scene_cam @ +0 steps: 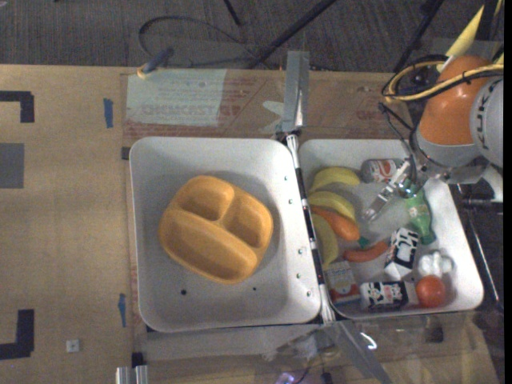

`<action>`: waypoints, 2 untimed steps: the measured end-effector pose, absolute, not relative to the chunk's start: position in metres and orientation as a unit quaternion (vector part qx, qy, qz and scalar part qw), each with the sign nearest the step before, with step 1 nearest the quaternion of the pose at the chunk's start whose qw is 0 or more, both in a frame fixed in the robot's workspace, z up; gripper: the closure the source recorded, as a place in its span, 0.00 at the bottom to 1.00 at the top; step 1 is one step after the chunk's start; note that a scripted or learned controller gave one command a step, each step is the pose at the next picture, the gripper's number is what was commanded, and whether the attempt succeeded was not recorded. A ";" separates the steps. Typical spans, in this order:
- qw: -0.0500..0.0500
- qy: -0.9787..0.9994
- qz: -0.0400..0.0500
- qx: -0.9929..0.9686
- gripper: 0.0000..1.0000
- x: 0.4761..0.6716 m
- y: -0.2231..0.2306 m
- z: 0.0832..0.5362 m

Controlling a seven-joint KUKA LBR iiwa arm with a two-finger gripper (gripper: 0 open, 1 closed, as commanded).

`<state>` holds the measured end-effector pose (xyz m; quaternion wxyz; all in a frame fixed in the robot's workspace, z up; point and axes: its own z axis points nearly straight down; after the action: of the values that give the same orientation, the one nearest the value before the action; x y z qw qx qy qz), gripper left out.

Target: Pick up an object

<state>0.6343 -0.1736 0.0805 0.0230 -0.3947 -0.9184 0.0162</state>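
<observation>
Bench top (64, 238) was tan board with black tape marks (18, 106) and blue tape bits (108, 112). Behind it, dark carpet floor (96, 14), black stand legs (312, 10), a looped cable (180, 34).

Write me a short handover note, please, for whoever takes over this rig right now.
Gripper: down in the right bin above the toy food, nothing seen between its fingers.
Things: bananas, carrot, soda can, green bottle and tomato lie in the right bin; the orange divided plate sits in the left bin.
Done: no pick yet.
Left: grasp one object and lift it.
</observation>
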 end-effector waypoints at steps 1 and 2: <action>0.023 -0.918 0.016 -0.395 0.00 0.634 -0.173 0.081; 0.023 -0.918 0.016 -0.394 0.00 0.635 -0.173 0.081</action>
<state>0.6345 -0.1731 0.0809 0.0230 -0.3945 -0.9185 0.0158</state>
